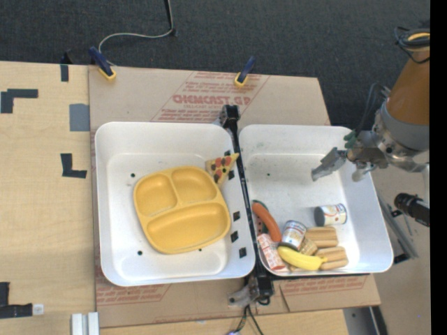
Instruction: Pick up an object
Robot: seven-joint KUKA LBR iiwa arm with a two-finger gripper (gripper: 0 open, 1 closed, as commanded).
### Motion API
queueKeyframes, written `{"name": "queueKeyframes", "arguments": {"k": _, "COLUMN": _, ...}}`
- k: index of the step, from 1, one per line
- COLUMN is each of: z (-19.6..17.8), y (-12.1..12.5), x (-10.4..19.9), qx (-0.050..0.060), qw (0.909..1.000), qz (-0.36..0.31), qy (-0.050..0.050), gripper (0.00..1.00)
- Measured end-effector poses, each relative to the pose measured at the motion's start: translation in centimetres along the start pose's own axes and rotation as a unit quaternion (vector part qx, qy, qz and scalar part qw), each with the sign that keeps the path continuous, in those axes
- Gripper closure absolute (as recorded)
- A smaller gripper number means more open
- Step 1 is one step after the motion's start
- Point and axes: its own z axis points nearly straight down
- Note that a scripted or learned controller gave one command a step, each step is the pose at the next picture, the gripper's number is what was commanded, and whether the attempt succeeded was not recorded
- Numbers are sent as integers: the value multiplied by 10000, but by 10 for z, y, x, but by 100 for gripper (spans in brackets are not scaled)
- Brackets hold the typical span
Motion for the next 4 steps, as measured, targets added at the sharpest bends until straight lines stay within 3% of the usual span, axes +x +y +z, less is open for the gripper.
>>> {"name": "queueKeyframes", "arguments": {"k": 1, "z": 104, "y": -42, "x": -30, "qx": 9, "qw": 10000, "qz": 9, "qy": 3, "gripper": 0}}
{"name": "queueKeyframes", "arguments": {"k": 2, "z": 188, "y": -40, "x": -41, "qx": -24, "qw": 10000, "qz": 5, "qy": -8, "gripper": 0}}
{"name": "queueKeyframes", "arguments": {"k": 3, "z": 179, "y": -40, "x": -41, "qx": -21, "qw": 10000, "qz": 13, "qy": -5, "gripper": 100}}
{"name": "queueKeyframes", "arguments": {"k": 4, "z": 87, "y": -41, "x": 24, "qx": -1, "qw": 10000, "qz": -1, "qy": 2, "gripper": 100}}
